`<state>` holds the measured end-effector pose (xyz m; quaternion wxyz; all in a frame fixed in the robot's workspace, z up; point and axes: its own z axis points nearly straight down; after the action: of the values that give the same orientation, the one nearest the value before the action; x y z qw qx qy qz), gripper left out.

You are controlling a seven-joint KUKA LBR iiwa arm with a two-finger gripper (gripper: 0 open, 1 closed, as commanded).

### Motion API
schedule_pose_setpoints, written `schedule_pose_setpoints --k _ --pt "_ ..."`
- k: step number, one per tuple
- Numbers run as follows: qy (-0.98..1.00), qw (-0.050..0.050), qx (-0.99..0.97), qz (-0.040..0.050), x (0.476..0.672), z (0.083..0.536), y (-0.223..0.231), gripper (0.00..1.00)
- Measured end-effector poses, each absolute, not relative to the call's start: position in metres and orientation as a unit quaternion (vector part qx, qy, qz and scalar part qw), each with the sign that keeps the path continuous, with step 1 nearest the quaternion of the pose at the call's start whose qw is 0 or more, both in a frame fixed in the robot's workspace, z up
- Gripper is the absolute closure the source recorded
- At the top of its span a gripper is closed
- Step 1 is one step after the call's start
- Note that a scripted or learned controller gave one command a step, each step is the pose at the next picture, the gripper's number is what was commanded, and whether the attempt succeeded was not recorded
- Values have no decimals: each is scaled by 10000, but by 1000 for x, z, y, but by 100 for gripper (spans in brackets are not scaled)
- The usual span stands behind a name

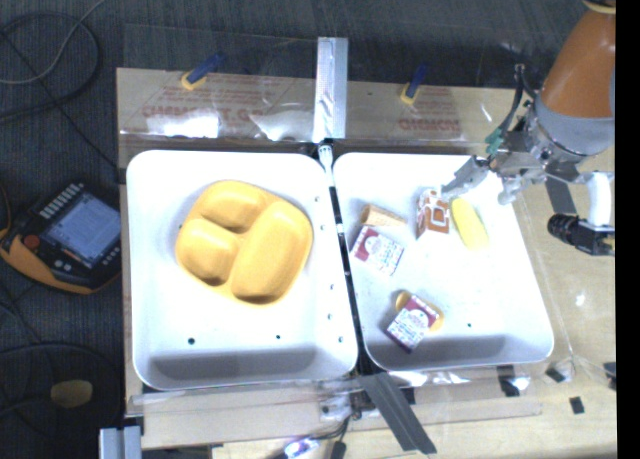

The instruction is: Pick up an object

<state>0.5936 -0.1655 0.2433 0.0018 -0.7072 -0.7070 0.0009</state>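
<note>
Nearest me on the worktop [230,97] I saw two white bins [150,347], small packets [412,319] in the right one, while the pincer [478,169] hovered above, grip unclear.

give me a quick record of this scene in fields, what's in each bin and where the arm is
left bin: one large yellow lumpy object
right bin: small yellow piece, orange and white packet, tan block, white and maroon packet, another white and maroon packet with a yellow edge
arm: at the right bin's upper right corner
end effector: above the bin's upper right area, near the orange and white packet; nothing seen held
outside the bins: handheld controller on the floor at left
</note>
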Motion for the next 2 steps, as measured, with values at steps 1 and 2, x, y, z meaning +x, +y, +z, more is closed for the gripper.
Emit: schedule_pose_setpoints --k 1,2 --pt "-7142 14 -7000 4 627 111 -178 0" --pt "-7138 35 -7004 11 627 116 -177 100"
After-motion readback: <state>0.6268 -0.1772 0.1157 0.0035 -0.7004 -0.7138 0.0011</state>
